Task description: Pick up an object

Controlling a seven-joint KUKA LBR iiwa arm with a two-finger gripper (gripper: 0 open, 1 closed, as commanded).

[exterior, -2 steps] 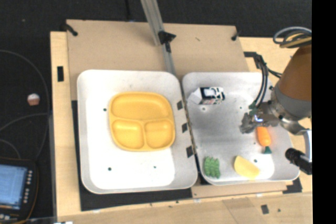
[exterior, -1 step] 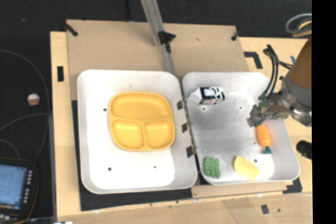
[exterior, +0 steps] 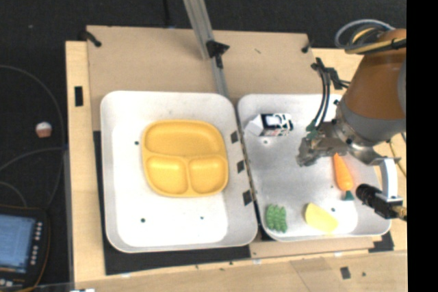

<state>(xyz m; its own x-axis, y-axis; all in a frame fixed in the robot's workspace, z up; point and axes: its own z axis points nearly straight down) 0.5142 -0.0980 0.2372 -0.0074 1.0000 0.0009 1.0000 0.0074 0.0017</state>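
Note:
My gripper (exterior: 309,152) hangs over the middle of the right bin (exterior: 287,178), with the grey and orange arm reaching in from the right. An orange carrot-shaped toy (exterior: 343,172) lies just right of the gripper. A small white and black object (exterior: 271,124) sits at the bin's far left, apart from the gripper. Along the near edge lie a green knobbly piece (exterior: 276,217) and a yellow lemon-like piece (exterior: 320,218). I see nothing between the gripper's tips.
The left bin (exterior: 123,167) holds a yellow divided plate (exterior: 185,157). A metal pole (exterior: 198,17) rises from the bench behind the bins' shared edge. Bare bin floor lies between the gripper and the green piece.

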